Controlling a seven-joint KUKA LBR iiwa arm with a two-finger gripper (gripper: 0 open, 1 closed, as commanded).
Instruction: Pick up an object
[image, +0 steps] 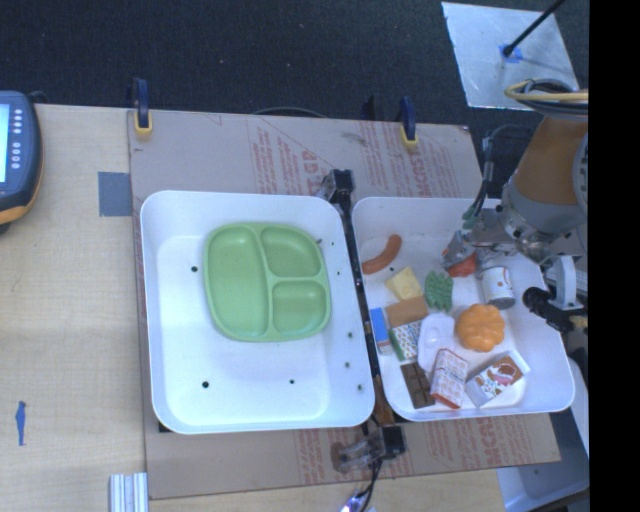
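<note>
My bench (70, 300) carries a cardboard sheet (290, 150) clamped at its far edge, two white bins (160, 330) side by side on it, and a pendant (15, 150) at the left edge

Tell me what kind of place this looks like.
Probably a robotics lab bench: a robot arm reaches over two white bins, one holding a green divided plate, the other toy food such as an orange.

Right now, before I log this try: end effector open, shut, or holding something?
End effector: cannot be told; it sits low in the right white bin.
</note>
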